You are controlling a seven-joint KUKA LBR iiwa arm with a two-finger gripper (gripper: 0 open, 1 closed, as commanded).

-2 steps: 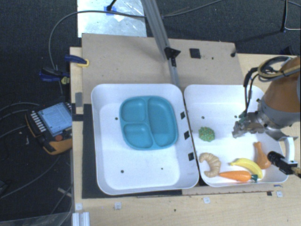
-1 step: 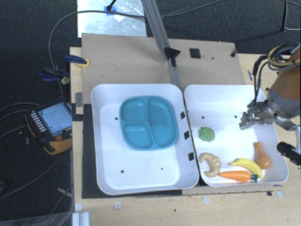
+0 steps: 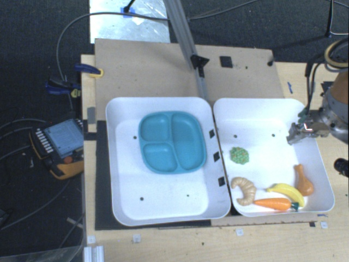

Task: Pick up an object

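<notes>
Carrot (image 3: 272, 204) lies low in right bin, well apart from jaws (image 3: 297, 132).

One fixed cam, set high above the bench (image 3: 163, 70) and well back, looks down at a slant w/ both bins mid-frame, left bin (image 3: 125, 201) beside right bin (image 3: 262, 119), floor past the bench edges, arm (image 3: 335, 100) entering at right.
</notes>
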